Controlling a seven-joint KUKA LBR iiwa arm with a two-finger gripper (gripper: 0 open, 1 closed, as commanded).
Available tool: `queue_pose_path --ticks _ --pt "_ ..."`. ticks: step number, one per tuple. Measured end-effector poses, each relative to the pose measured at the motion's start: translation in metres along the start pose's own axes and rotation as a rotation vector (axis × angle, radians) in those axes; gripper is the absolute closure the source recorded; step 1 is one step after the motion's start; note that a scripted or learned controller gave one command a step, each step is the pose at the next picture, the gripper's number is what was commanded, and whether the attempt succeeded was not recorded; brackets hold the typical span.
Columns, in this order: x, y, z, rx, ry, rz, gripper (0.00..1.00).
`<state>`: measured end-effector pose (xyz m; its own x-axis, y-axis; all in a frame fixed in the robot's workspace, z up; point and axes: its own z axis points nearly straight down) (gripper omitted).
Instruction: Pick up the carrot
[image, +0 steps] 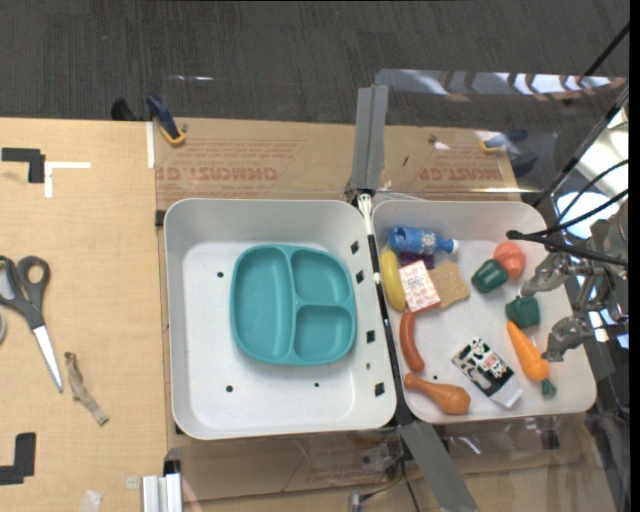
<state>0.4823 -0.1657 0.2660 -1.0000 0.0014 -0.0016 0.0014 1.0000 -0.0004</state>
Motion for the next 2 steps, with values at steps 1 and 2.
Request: queue_pose_path --ticks 1,2 --pt "0.0039 -0.0526 0.1631 -0.001 -0.001 -0.198 0.00" --pt "0.0015 -0.0507 0.1534 0.000 -0.005 -0.204 1.00"
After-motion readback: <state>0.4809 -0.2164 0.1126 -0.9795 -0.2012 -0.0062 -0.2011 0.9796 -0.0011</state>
